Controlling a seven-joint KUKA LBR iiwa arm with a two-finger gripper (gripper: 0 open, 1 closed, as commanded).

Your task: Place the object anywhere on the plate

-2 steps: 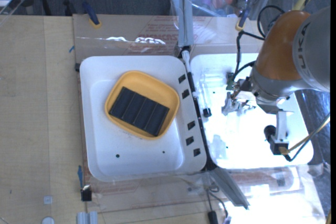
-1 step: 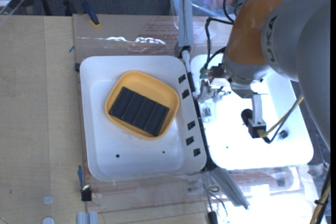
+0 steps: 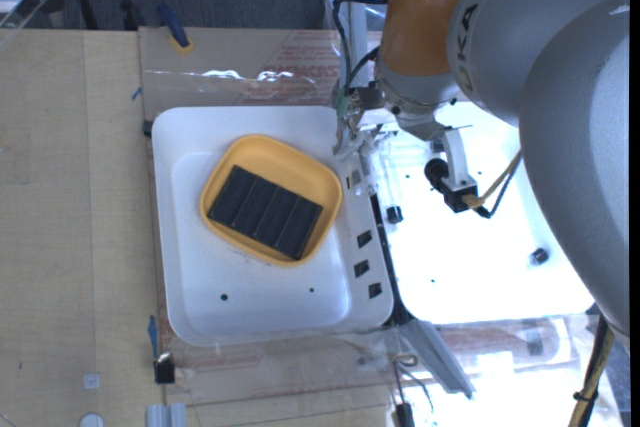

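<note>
Overhead, black ridged rectangular slab [image 3: 266, 210] on yellow rounded-square plate [image 3: 285, 158]

Camera view: the slab lies flat on the plate, inside the left shallow white bin [image 3: 250, 300]. The grey arm [image 3: 540, 25] reaches over the bins' shared edge; whether its jaws are open or closed cannot be told.

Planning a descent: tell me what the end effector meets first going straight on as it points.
The end effector points down; likely the left shallow white bin's right rim, clear of the yellow square plate. Depth is unclear.
</note>
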